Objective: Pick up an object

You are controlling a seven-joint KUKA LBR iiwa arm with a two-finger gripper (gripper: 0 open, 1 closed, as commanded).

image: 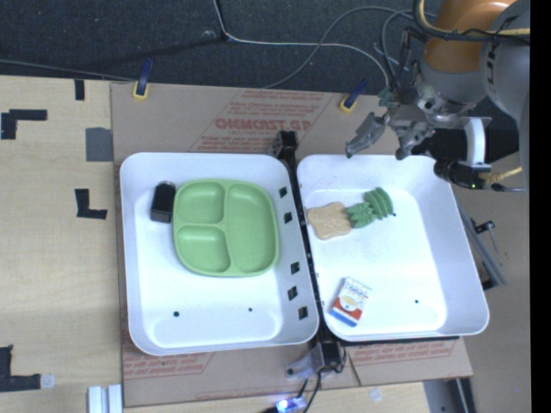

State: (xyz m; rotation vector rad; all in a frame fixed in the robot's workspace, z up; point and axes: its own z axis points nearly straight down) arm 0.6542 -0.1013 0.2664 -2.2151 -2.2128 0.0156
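Gripper (pixel 384 144) hangs above the right bin's (pixel 448 256) far edge, fingers spread, nothing between them. Tan flat piece with green ridged leafy end (pixel 351 215) lies near that bin's far-left corner, long axis across the bin, green end toward its right edge. Small flat printed box (pixel 350 301) near the front edge. Left bin (pixel 142 299): smooth green three-compartment plate (pixel 225 228), black block (pixel 163 202) at its left.

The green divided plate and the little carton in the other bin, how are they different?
The green plate is much larger than the small carton. The plate is one plain green with three compartments; the carton is white with orange and blue print. The plate sits in the left bin, the carton in the right bin. Both lie untouched.
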